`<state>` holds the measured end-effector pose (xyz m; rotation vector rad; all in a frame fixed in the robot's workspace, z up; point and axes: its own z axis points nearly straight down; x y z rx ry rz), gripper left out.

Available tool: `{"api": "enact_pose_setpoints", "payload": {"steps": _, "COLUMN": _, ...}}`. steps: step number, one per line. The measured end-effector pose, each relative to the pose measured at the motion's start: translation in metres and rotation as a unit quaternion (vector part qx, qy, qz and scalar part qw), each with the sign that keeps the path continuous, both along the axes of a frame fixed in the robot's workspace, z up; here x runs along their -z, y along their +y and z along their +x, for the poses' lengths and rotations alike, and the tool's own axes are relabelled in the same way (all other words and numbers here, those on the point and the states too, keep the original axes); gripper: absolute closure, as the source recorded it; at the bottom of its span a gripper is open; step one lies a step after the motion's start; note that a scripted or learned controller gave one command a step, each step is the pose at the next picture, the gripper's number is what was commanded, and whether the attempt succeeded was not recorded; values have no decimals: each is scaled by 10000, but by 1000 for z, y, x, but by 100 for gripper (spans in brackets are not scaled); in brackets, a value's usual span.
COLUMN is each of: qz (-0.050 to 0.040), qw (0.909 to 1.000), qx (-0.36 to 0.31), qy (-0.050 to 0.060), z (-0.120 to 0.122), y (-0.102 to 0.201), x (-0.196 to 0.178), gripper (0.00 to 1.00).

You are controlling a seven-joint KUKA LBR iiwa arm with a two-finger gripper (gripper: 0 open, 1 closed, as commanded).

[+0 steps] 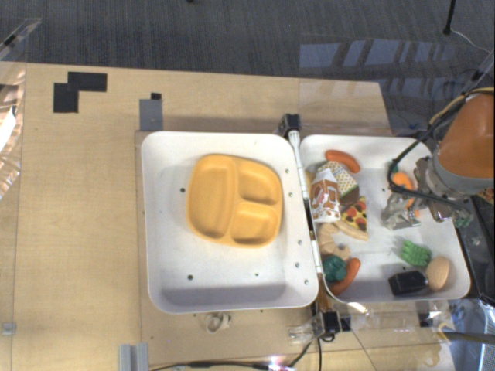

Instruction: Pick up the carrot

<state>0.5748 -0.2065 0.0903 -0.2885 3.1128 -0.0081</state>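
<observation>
Apparently mid-approach, the gripper (402,213) hung low in the right bin (379,273), its grip impossible to judge. The carrot (401,181) lay just at its twelve o'clock, so the next move needed realigning.

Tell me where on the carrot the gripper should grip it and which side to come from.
The carrot is a small orange piece near the right bin's far right side, partly hidden by the gripper and cables. Probably best to grip across the middle of its orange body, coming straight down from above, since it lies flat on the bin floor. Its exact long axis is hard to tell here.
</observation>
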Motion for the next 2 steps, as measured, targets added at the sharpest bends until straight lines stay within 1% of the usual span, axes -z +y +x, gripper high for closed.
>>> {"api": "enact_pose_setpoints", "payload": {"steps": 1, "qz": -1, "qw": 10000, "qx": 2, "qy": -16, "z": -41, "y": 16, "x": -1, "gripper": 0}}
{"api": "enact_pose_setpoints", "payload": {"steps": 2, "qz": -22, "qw": 9998, "qx": -201, "qy": -50, "z": -73, "y": 38, "x": -2, "gripper": 0}}
